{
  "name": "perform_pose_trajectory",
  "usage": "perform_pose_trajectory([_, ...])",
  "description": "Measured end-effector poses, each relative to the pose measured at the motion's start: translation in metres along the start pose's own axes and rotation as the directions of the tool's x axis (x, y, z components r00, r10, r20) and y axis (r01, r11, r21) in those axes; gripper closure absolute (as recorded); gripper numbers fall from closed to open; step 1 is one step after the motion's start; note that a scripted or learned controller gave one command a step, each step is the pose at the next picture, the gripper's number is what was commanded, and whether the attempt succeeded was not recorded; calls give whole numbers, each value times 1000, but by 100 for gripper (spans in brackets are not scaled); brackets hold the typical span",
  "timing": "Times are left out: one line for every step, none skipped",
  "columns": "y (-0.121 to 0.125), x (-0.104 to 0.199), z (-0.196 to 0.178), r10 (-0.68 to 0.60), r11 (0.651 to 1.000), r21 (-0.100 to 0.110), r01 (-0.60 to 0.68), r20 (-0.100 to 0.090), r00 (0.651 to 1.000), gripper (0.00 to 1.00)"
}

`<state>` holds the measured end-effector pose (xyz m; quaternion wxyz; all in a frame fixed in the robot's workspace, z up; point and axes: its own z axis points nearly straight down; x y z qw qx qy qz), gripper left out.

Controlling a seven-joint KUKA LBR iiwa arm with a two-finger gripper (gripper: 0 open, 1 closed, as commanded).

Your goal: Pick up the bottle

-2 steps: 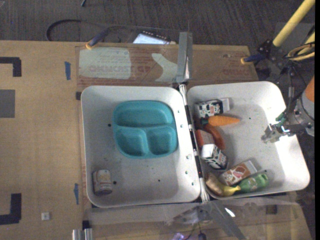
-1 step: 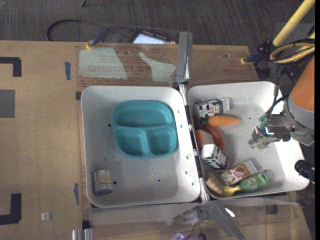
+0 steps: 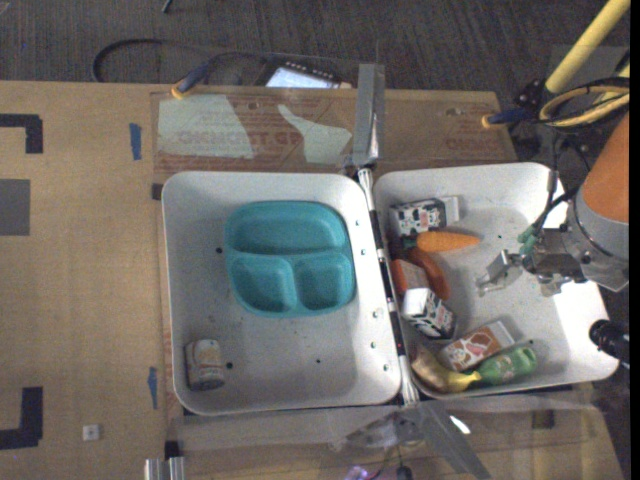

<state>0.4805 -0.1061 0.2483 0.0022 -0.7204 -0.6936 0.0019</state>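
The bottle (image 3: 508,364) is green and lies on its side near the front edge of the right bin (image 3: 570,338). It lies between a banana (image 3: 442,375) and a red and white juice pouch (image 3: 478,346). My gripper (image 3: 507,259) hangs over the middle of the right bin, behind the bottle and apart from it. It is open, with nothing between its fingers.
The right bin also holds two cow-patterned cartons (image 3: 415,215) (image 3: 431,316), a carrot (image 3: 448,239) and a sausage (image 3: 428,270) along its left side. The left bin (image 3: 190,268) holds a teal divided plate (image 3: 290,256) and a small can (image 3: 206,362).
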Motion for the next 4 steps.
perform_pose_trajectory([0, -25, 112, 61, 998, 1, -61, -1, 998, 0])
perform_pose_trajectory([0, 5, 116, -75, 997, -7, 75, 6, 997, 0])
perform_pose_trajectory([15, 37, 66, 141, 990, -2, -141, 1, 990, 0])
perform_pose_trajectory([3, -13, -71, -37, 999, -3, 37, 2, 999, 0])
